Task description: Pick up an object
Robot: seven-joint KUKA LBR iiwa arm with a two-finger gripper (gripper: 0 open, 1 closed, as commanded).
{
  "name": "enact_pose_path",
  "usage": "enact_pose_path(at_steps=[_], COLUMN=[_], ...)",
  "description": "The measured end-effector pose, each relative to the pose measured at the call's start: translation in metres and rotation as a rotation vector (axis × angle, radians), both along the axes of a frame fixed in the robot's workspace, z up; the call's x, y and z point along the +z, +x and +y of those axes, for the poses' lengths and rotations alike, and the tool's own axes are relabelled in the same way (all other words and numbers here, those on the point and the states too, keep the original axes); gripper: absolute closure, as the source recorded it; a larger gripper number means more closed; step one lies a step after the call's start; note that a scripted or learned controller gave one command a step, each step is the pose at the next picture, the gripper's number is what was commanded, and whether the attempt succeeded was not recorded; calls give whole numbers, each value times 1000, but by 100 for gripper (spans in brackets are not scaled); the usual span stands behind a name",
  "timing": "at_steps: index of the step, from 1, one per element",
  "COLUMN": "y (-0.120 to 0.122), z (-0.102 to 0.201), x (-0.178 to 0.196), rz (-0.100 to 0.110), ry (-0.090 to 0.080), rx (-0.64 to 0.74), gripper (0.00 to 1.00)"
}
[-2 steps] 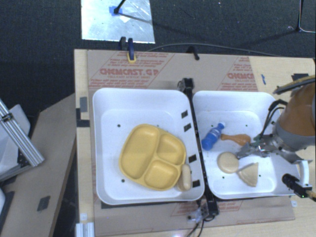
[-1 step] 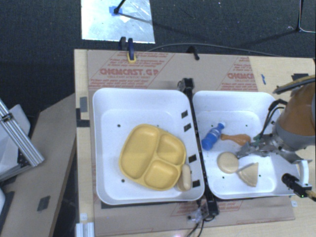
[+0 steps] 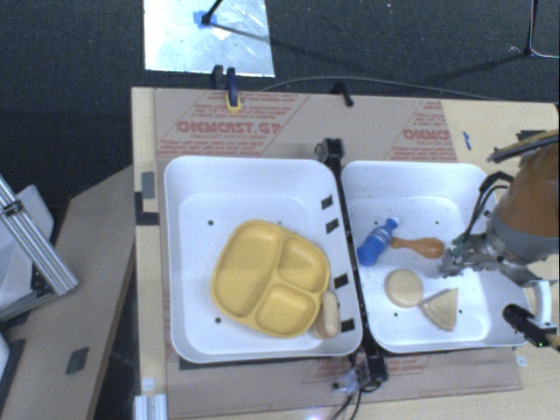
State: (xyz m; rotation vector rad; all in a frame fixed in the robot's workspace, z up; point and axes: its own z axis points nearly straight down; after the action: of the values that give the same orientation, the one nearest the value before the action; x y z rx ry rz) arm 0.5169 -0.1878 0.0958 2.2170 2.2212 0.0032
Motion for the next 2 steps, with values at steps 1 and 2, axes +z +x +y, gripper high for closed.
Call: enact_pose_path(at_steps=[1, 2], y=[5, 12], z=[-3, -9], x=[64, 111], rz=[-4, -2], ry=[-2, -2], rx=[2, 2], gripper=[100, 100])
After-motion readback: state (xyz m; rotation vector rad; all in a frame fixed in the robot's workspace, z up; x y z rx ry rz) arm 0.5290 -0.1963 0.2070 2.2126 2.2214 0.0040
